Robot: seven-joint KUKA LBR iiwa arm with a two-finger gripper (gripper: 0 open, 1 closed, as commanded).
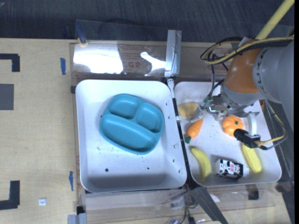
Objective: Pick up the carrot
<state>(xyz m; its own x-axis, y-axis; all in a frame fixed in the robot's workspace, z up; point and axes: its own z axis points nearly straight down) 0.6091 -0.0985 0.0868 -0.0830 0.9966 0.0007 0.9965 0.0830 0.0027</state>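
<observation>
Carrot, small orange tapered vegetable (194, 129), lies unheld in right shallow white bin (273, 169); claw (211, 105) hovers near, state cannot be told; next: descend onto it

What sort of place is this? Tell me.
Probably a robot test bench in a lab: two shallow white bins on a wooden bench, a blue divided plastic plate, toy food like a yellow banana.

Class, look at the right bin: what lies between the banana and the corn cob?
In the camera view, a small black-and-white toy lies between the banana and the corn cob, near the right bin's front edge.
</observation>
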